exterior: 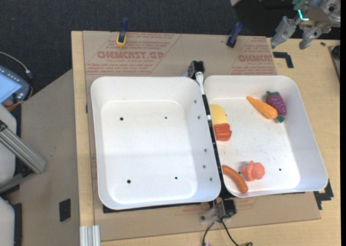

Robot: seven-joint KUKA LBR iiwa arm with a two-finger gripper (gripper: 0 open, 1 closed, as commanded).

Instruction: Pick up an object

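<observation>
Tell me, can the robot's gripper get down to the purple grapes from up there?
Probably yes. The gripper hangs above the bench beyond the right bin, and the grapes lie uncovered near that bin's far corner, touching only the carrot on one side.

Bench (81, 131) covered with printed cardboard (162, 50), bearing two white bins side by side: left bin (97, 131), right bin (308, 131), edges touching. Two clamps (122, 31) at far edge.

Both white bins, left (146, 147) and right (303, 147), look like smooth, faintly glossy plastic. The toy carrot (261, 106) and purple grapes (275, 102) look like shiny plastic. The counter (81, 131) is matt brown board. The claw (295, 33) looks like dull grey metal.
</observation>
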